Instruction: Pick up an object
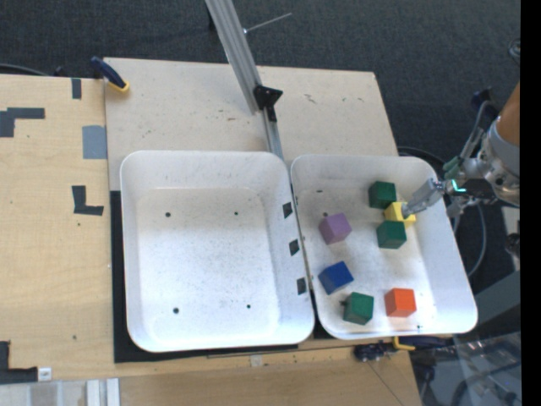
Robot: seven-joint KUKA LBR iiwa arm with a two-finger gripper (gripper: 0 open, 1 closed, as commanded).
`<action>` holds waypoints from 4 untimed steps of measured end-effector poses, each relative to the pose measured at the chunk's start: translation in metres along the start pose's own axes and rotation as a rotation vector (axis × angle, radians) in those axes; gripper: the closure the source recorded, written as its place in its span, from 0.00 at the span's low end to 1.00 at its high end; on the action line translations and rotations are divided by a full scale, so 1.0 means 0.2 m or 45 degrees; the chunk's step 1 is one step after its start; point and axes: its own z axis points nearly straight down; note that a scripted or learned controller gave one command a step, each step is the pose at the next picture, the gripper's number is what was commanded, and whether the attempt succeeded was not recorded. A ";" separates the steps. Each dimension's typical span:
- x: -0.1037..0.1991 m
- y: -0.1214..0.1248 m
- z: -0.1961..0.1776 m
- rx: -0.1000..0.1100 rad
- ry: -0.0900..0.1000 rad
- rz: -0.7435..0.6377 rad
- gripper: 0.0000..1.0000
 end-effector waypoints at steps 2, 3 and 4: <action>-0.03 -0.01 0.30 0.004 0.000 0.000 0.00; -0.04 -0.03 0.62 0.005 0.001 0.000 0.00; 0.00 -0.06 0.93 0.005 0.002 -0.001 0.00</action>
